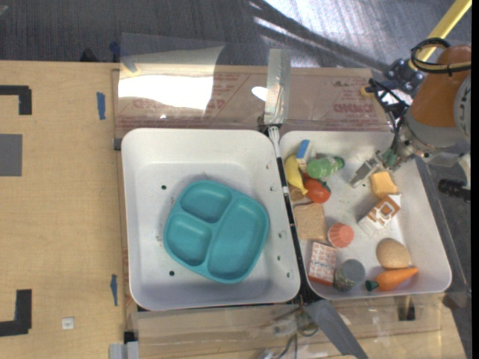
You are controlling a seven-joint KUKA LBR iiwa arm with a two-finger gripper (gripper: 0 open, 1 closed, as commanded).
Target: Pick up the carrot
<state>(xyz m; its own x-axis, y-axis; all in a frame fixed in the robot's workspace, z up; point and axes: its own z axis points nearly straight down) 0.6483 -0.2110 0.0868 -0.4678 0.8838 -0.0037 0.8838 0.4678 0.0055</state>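
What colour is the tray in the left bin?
Teal, a divided tray, clearest in the camera view.

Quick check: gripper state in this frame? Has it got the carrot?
Gripper: above the back of the right bin, open or shut cannot be told.
Carrot: not held, lying at that bin's front edge.

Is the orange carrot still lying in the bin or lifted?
Lying in the right white bin, at its near corner. The orange carrot rests flat; the gripper is far from it.
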